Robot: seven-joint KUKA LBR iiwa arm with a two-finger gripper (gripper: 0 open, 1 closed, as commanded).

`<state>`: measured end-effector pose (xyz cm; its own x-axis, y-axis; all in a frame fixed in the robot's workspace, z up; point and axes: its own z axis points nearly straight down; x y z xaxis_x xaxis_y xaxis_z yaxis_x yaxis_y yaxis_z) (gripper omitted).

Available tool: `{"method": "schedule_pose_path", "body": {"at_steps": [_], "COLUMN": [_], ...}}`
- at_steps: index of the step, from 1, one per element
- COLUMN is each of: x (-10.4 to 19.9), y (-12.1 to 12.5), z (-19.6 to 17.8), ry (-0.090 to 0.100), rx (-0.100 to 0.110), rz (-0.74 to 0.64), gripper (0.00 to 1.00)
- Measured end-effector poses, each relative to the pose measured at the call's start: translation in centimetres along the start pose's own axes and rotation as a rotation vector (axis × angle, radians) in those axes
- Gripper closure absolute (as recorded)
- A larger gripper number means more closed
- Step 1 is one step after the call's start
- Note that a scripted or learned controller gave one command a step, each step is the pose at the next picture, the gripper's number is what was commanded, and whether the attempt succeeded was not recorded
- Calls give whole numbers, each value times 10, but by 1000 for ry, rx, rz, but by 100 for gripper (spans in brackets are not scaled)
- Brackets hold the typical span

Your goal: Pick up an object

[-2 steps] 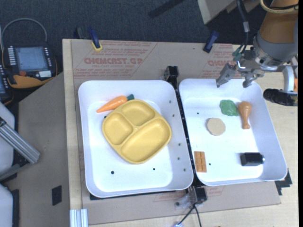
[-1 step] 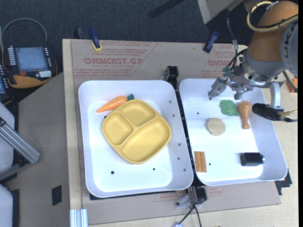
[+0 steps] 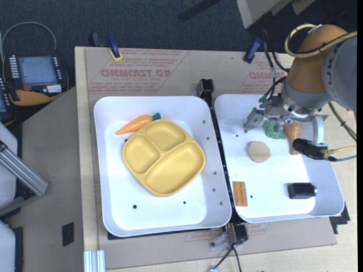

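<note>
The brown cardboard-covered worktop (image 3: pixel 170 67) carries red printed lettering. It stands over dark blue carpet floor (image 3: pixel 142 10). A grey handheld control pendant with screen (image 3: pixel 35 75) lies to the left. Blue clamps (image 3: pixel 113 45) grip the rear edge.

The two bins (image 3: pixel 108 169) looked like smooth, glossy white plastic; the yellow divided plate (image 3: pixel 164 157) was matt plastic, and the tabletop (image 3: pixel 170 67) was printed brown cardboard.

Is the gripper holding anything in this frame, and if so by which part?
Cannot be told. The gripper sits low over a green object in the right bin, but no grasp is visible.
</note>
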<state>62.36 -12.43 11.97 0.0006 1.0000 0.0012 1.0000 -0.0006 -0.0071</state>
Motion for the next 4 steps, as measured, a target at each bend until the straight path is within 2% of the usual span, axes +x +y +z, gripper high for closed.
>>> {"method": "schedule_pose_path", "body": {"at_steps": [1,3,4], "x": [0,10,57], "y": [2,2,-26], "z": [-15,-124,-117], "ry": [-2,-3,0], "rx": [-8,-16,-3], "rz": [0,-2,-3], "gripper": [100,100,100]}}
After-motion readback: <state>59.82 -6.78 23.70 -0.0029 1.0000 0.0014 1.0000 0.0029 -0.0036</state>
